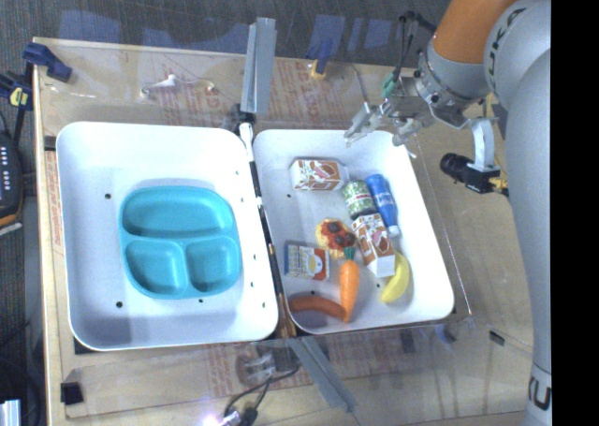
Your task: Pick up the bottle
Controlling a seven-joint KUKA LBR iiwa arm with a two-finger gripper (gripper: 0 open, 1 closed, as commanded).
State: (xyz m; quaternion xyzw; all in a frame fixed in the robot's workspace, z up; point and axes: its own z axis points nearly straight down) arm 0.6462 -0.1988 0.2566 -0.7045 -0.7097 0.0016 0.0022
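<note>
At the far rim of the right bin (pixel 281 195), the gripper (pixel 382 132) hangs with its two thin fingers (pixel 358 128) spread apart, and they grip nothing. They are pale against the pale bench (pixel 140 73) and hard to follow out to their tips. The arm (pixel 487 12) behind it is cut off at the top and right, so I see just the orange band and a stretch of grey casing.

The bottle (pixel 381 201) lies on its side inside that same bin, towards the right wall, well apart from the gripper. It is blue and slim. Its label is too small to read, and I cannot tell which end carries the cap. A green can (pixel 357 199) sits just beside it on the left, close enough that I cannot say whether they touch. A carton (pixel 372 242) crowds the bottle's near end, and a banana (pixel 398 279) curls out from beneath that carton's corner. Another carton (pixel 316 174) lies alone nearer the far wall.

Further forward, a carrot (pixel 348 286) lies across one end of a sausage (pixel 316 306), which is half lost in shadow under the near wall. A small packet (pixel 306 260) lies just left of the carrot.

The left bin (pixel 84 227) holds a blue tray (pixel 178 242) with three compartments.
</note>
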